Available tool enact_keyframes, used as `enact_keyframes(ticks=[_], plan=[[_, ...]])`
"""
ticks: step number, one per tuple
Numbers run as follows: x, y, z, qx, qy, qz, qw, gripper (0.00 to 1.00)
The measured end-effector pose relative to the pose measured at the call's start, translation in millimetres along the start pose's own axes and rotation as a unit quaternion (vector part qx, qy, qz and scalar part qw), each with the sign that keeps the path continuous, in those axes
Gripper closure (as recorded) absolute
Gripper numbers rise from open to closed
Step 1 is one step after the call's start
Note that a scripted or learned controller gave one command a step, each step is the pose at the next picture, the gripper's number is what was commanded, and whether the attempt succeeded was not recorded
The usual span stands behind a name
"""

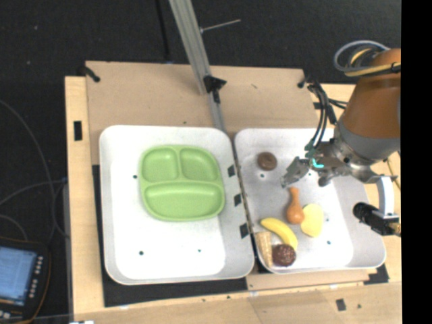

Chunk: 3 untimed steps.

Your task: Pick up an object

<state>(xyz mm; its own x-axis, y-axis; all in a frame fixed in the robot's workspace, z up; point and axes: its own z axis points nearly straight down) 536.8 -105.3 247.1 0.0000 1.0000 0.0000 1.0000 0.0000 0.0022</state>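
Note:
My gripper point(309, 175) hangs over the middle of the right bin point(358, 248), its two fingers spread apart with only white bin floor showing between them. Just below it lies an orange pear-shaped toy point(294, 208), beside a pale yellow piece point(312, 221). A banana point(279, 231) lies lower left of those. A dark brown round piece point(284, 254) and a tan ridged piece point(264, 247) sit in the bin's front left corner. A brown ball point(266, 160) rests to the gripper's left, near the bin's back.
The left bin point(121, 248) carries a green divided plate point(182, 183). A slanted metal pole point(192, 42) rises from behind the bins' shared edge. The orange-banded arm point(374, 106) covers the right bin's back right part.

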Motion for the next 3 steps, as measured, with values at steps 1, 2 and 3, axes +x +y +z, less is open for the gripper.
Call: enact_keyframes(ticks=[1,2,3], plan=[[-4,5,44,0.002,-0.001,0.000,1.0000,0.00],[-12,8,90,0.003,-0.001,0.000,1.0000,0.00],[-13,7,143,0.003,-0.001,0.000,1.0000,0.00]])
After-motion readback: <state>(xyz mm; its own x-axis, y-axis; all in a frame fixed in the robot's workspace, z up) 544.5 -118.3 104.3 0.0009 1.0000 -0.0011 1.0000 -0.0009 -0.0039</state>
